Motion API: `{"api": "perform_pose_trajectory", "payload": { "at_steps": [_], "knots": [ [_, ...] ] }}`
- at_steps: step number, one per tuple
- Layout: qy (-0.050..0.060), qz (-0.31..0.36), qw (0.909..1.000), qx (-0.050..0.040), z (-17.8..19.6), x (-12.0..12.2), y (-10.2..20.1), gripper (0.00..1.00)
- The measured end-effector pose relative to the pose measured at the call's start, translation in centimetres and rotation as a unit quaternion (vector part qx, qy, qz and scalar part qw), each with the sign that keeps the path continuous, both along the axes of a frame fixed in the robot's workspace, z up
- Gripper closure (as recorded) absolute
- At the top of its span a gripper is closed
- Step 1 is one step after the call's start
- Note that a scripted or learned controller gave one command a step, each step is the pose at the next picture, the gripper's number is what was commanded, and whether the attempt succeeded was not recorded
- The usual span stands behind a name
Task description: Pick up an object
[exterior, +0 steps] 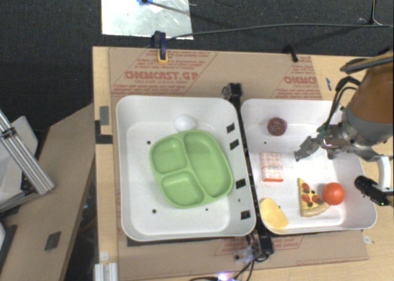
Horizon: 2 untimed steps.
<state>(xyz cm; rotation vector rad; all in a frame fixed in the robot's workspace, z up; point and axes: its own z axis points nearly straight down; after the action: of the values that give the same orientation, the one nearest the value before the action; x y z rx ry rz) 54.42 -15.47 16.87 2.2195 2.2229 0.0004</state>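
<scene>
Arm [371, 104] — grey, with an orange band above the wrist — entered from the right edge, upper segment bulky and partly cropped. Gripper [306, 150] extended leftward and downward at a slant; dark cabling looped beside the wrist.

Probably a robotics lab: cardboard-lined bench [184, 67], clamps [160, 45], cables [271, 27].

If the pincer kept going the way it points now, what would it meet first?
The pincer points left and slightly down, so likely the pink-and-white packet first; its height above the right bin is unclear.
</scene>
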Motion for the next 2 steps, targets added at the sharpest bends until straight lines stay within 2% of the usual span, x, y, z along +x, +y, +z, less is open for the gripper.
{"api": "perform_pose_trajectory", "payload": {
  "at_steps": [1, 2],
  "knots": [
    [0.0, 0.0, 1.0, 0.0002, -4.2, -0.3, -0.4, 0.0],
    [-0.001, 0.0, 1.0, -0.0004, -3.0, -0.2, -0.4, 1.0]
  ]
}}
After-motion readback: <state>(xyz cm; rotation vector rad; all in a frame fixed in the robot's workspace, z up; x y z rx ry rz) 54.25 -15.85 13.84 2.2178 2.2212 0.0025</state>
